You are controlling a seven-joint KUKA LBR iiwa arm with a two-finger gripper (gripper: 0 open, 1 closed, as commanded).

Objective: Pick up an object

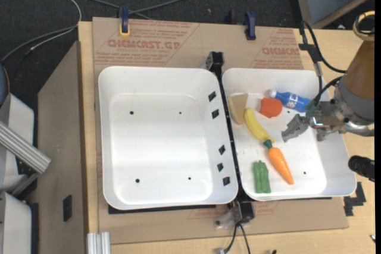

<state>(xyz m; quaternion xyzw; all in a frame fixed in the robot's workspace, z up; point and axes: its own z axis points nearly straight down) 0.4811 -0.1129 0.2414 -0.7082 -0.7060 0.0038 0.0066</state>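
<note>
2 red "CHEMCAST" prints, cardboard [196, 38].

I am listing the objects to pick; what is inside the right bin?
The right bin holds a banana, carrot, green block, red object, blue bottle and tan piece. The arm covers the bin's right edge.

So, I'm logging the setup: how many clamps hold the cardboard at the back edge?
2. A yellow clamp sits at the back left and a blue clamp at the back right of the cardboard. Others may be hidden elsewhere.
</note>
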